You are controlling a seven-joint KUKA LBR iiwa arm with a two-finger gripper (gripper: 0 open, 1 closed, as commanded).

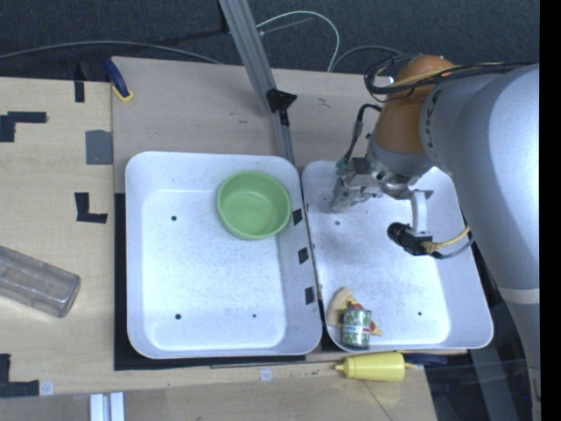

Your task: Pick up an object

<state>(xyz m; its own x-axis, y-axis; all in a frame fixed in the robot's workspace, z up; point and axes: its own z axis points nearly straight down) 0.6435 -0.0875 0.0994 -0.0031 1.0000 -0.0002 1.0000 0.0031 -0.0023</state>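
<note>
Looking down from the camera above, two shallow white plastic bins sit side by side on the light wooden worktop (193,103), so that things can be lifted out of either one. The left white bin (158,323) holds a round green plastic bowl (254,204), standing open side up near its far right corner. The right white bin (456,323) holds a small green tin can (356,326), which lies at the near left corner on top of some yellow and red bits that are too small to make out. A yellow plastic squeeze bottle (379,367) lies on its side just outside that bin, on the worktop's front edge. The big grey arm with its orange band (412,117) reaches in from the right, and its gripper (344,193) hangs low over the far left corner of the right bin, well apart from the can. I cannot tell if the jaws are apart or together, because they are small and blurry. Nothing seems to be between them. A clear plastic tube (33,281) lies far off on the left, partly cut off by the edge.
</note>
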